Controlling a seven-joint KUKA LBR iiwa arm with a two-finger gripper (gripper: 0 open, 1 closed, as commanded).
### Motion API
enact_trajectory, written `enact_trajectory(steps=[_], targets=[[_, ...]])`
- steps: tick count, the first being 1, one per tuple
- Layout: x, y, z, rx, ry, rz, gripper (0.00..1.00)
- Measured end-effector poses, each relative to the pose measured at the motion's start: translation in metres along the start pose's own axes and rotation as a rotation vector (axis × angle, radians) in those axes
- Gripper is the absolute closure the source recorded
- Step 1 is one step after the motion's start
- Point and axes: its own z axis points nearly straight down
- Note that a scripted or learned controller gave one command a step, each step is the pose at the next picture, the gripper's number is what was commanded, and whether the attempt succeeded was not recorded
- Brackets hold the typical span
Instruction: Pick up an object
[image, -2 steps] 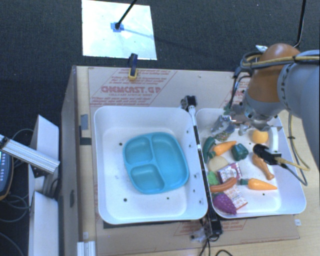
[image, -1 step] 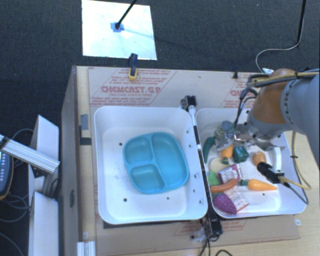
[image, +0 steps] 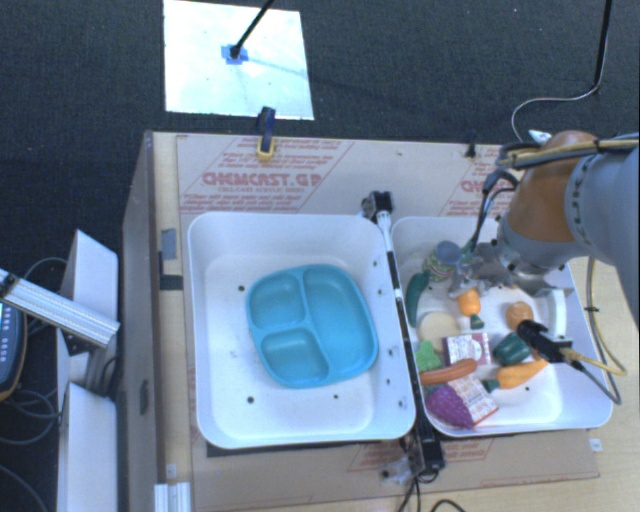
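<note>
The right bin (image: 590, 400) holds a heap of toy food. In it lie a green cucumber (image: 415, 293), a cream round piece (image: 437, 325), a small orange piece (image: 468, 300), a red sausage (image: 448, 373), a carrot (image: 520, 375), purple grapes (image: 450, 405) and a pink-white carton (image: 463, 348). My gripper (image: 468, 262) is low over the back of this bin, just above the small orange piece and beside a greenish round item (image: 440, 262). The grey arm with its orange band (image: 545, 205) comes in from the right. No object can be seen held.
The left bin (image: 225, 400) contains a blue three-compartment tray (image: 310, 325). A dark green piece (image: 510, 348) and an orange fruit (image: 518, 315) lie at the right bin's right side. Cables run along the bench's right edge (image: 600, 330). A divider clamp (image: 378, 205) sits between the bins.
</note>
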Motion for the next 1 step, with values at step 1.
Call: enact_trajectory(steps=[1], targets=[[0.0716,0.0238,-0.0903,-0.001,0.001,-0.001,1.00]])
